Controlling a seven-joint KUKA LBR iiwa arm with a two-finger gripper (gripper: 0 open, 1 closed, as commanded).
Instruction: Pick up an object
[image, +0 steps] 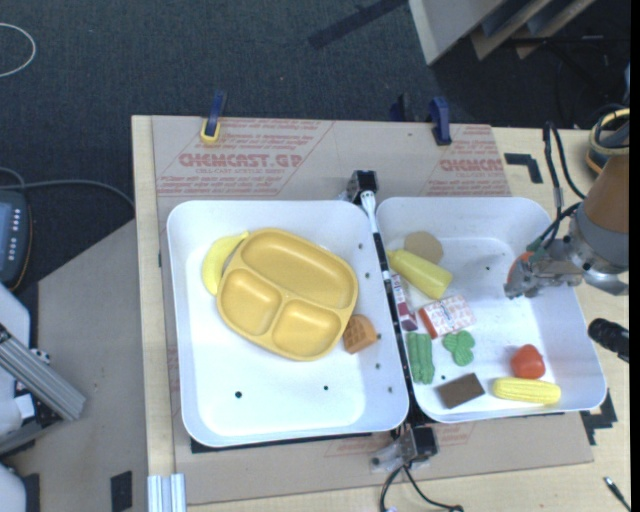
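Gripper (522, 281): low over the right bin (570, 330), near its right wall.
Grip: can't tell, fingers too small to read.
Held: nothing visible.

Red print "CHEMCAST GP" on the brown protective sheet (250, 150) just behind the left white bin (190, 300), same red print partly visible, too cut off to read, behind the right bin (570, 330)

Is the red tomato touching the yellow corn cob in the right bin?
Cannot tell. In the camera view the tomato sits just above the corn cob; their edges meet without a plain gap or contact.
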